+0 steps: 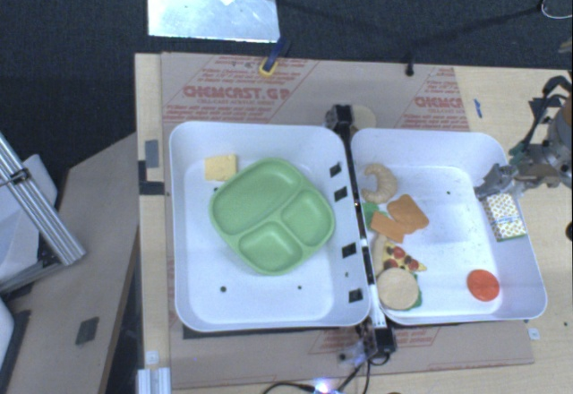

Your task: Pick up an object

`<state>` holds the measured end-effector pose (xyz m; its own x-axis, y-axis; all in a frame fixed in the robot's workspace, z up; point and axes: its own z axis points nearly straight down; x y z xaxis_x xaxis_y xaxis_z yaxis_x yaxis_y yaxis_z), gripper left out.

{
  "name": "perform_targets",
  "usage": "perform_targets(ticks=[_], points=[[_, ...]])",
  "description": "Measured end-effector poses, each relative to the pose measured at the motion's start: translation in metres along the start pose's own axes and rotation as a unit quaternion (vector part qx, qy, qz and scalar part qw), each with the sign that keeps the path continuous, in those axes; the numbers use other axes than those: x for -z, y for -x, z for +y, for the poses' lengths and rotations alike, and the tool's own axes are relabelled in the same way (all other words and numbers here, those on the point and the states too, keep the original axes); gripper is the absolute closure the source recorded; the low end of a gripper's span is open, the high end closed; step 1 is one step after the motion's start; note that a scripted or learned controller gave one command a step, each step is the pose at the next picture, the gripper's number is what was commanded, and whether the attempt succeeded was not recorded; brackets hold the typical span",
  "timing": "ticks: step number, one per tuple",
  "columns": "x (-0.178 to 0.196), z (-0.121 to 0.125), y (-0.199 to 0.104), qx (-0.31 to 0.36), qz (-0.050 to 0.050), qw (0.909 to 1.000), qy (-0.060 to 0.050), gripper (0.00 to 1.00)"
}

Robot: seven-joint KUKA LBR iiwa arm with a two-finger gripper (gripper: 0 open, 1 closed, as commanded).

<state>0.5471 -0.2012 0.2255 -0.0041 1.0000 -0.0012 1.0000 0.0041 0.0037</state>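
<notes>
Grey gripper (498, 179) hangs over the right bin's (448, 158) far right rim, just above a patterned card (507, 216); whether it is open or closed cannot be told. Croissant (380, 181), orange slices (400, 218), bun (398, 289) and red disc (483, 285) lie in that bin, a green plate (271, 215) in the left.

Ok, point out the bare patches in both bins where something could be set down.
Right bin: bare floor between the orange food pieces, the red disc and the checked packet. Its left edge is crowded down to the bun. Left bin: strips around the green plate, widest along the front; yellow block fills the back corner.
</notes>
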Motion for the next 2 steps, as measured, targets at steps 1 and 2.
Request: perform_targets(ticks=[1,2], points=[[-0.009,0.009,-0.051,0.002,0.001,1.0000,-0.001,1.00],[-0.017,0.018,-0.100,0.002,0.001,1.0000,-0.001,1.00]])
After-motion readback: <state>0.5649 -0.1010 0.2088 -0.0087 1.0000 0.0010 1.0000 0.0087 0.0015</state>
